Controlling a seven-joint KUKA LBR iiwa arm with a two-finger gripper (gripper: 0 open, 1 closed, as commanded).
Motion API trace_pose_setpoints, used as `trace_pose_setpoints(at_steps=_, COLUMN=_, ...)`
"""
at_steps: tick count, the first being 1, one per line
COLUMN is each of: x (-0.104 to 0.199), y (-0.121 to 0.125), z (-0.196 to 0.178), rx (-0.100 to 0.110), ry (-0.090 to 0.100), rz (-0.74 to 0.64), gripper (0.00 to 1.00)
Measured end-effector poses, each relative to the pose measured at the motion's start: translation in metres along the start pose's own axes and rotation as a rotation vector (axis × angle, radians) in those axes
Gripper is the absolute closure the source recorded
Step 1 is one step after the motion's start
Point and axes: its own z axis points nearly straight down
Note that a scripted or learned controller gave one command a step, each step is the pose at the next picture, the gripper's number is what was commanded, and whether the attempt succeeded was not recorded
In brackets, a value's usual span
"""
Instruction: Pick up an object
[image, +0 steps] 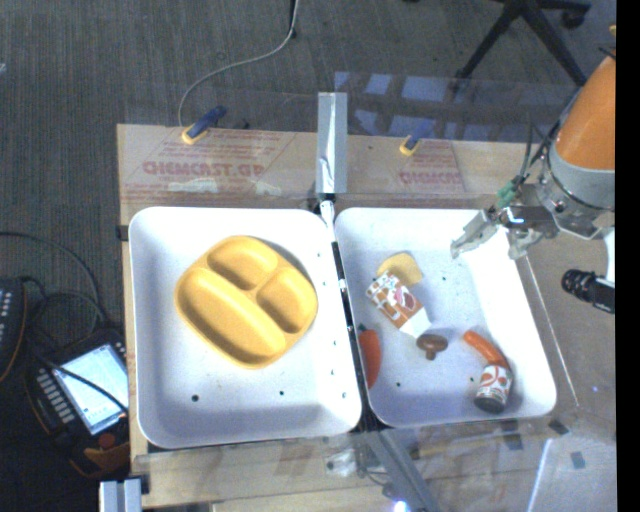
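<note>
Yellow tray (247, 298) (left bin (160, 400)); right, perhaps toys (432, 320).

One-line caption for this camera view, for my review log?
Gripper hovers over the right bin's far corner; yellow divided tray in the left bin, small items including a can in the right.

The robot arm (590, 150) is grey and orange.
A fat orange band sits above a grey wrist, and thin dark cables run down to the silver gripper (495, 232).

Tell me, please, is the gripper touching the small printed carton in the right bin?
Apart. In the camera view the gripper hangs near the right bin's far right corner, with bare white floor between it and the carton.
</note>
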Motion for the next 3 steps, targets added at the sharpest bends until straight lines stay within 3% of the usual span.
trace_pose_setpoints(at_steps=1, x=-0.035, y=-0.047, z=0.101, rx=0.001, ry=0.000, rz=0.001, gripper=0.00)
trace_pose_setpoints(at_steps=2, x=-0.052, y=-0.068, z=0.179, rx=-0.004, ry=0.004, rz=-0.004, gripper=0.00)
trace_pose_setpoints(at_steps=3, x=-0.052, y=-0.068, z=0.170, rx=-0.003, ry=0.004, rz=-0.004, gripper=1.00)
